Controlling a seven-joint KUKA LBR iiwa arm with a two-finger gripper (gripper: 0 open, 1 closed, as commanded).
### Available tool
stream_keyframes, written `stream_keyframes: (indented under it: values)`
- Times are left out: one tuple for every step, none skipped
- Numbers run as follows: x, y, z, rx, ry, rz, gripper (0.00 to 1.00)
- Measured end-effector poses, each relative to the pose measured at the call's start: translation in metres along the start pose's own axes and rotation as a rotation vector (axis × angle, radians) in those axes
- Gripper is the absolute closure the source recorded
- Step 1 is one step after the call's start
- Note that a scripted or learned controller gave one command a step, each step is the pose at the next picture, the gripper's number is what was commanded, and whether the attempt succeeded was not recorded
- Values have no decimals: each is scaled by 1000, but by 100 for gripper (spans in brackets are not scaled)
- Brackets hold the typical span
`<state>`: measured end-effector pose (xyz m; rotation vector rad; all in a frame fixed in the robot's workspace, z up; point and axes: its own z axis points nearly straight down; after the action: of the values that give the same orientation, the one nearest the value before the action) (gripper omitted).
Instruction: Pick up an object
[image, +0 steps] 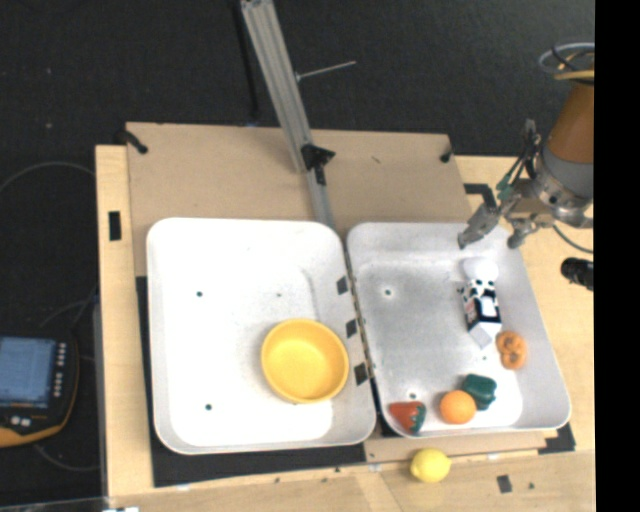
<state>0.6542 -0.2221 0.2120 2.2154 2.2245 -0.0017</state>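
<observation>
- Your bench (230, 170) carries two shallow white bins side by side, and nothing in either one has left the floor yet, so judge the pick as not begun.
- The left bin (220, 270) holds one thing, a yellow bowl (305, 360) sitting upright near its right wall, well apart from the arm.
- The right bin (420, 290) holds every small candidate, gathered along its right side and near edge.
- The arm (570, 140) reaches in from the right and hangs over the far right corner of the right bin.
- Your gripper (496, 230) has its two fingers spread apart with nothing between them; it sits just above the black-and-white carton, apart from it.
- That black-and-white carton (482, 303) lies flat on the bin floor and is the nearest thing to the tool, so it is the likeliest target.
- The orange ball (458, 407) rests near the bin's near edge, with a dark green piece (481, 389) just beside it on the right.
- A red piece (406, 414) lies left of the ball, close to the near corner.
- A small orange lumpy piece (511, 347) sits by the right wall, just below the carton.
- A yellow lemon (430, 465) lies outside the bins on the bench front.
- Still ahead of you: descend, close on something, and lift.
</observation>
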Motion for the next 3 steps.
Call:
stream_keyframes:
  values:
    - [0, 0, 0, 1, -1, -1, 0]
    - [4, 3, 61, 4, 0, -2, 0]
    - [2, 4, 86, -4, -1, -3, 0]
